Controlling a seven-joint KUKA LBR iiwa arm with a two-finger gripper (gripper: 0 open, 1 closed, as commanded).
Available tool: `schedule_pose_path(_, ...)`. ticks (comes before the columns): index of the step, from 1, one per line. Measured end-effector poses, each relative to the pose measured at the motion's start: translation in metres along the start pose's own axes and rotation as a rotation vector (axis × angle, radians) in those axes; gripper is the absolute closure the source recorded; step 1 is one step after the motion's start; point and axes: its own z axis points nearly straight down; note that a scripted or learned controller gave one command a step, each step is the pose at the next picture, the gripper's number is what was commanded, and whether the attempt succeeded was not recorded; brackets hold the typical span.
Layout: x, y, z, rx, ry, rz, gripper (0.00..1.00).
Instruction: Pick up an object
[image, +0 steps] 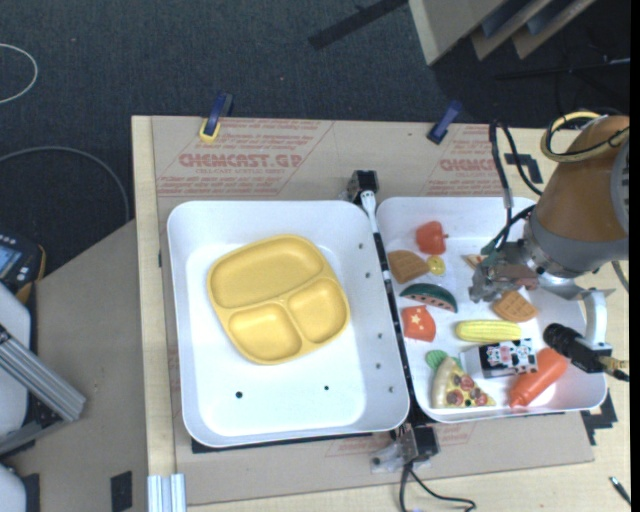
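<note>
The tool (487, 283) is seen low in the right bin (590, 400), just above a tan waffle piece (516, 305) and yellow corn (488, 330); its opening cannot be told.

Arm (585, 190) cut off at right edge; hand (490, 280) blurred (fingers' state unreadable).

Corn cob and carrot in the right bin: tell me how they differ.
The corn cob is yellow with a green end; the carrot is orange-red. The corn cob lies level mid-bin; the carrot lies slanted at the bin's near right corner. The carrot looks thicker. Both are long toy foods lying flat in the right bin.
</note>
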Motion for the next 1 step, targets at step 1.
schedule_pose_path(1,-0.0041,0.0105,-0.0496,-0.001,0.0,-0.002,1.0)
